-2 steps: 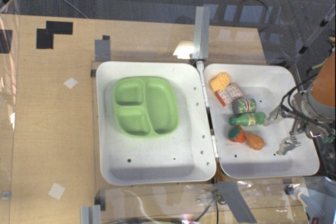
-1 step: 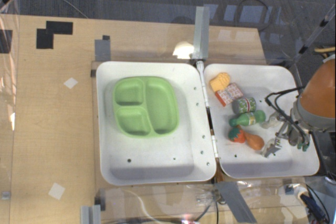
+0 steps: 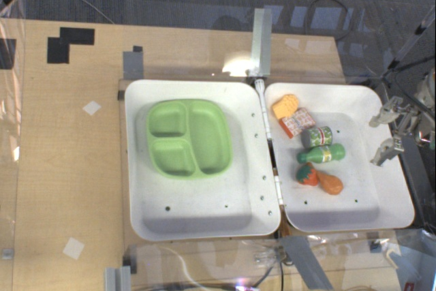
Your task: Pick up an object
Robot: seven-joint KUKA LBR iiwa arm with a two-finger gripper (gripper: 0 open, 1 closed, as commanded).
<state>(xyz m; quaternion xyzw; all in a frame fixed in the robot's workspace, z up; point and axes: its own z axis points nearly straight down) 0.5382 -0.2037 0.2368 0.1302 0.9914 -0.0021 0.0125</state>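
pincer (image 3: pixel 387 136), pale metallic fingers, angular tips

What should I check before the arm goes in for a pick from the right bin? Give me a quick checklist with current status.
1. Pincer carries nothing: ok, its two fingers stand apart over the right bin's right edge with nothing between them.
2. Targets present: ok, a cluster lies in the bin's left half: orange block, red-and-white box, green can, green bottle, red-and-green piece, orange piece.
3. Items spaced for a clean grasp: not ok, most touch or nearly touch their neighbours.
4. Path from pincer to cluster: ok, bare bin floor lies between them.
5. Left bin: ok, the green divided tray sits away from the cluster.
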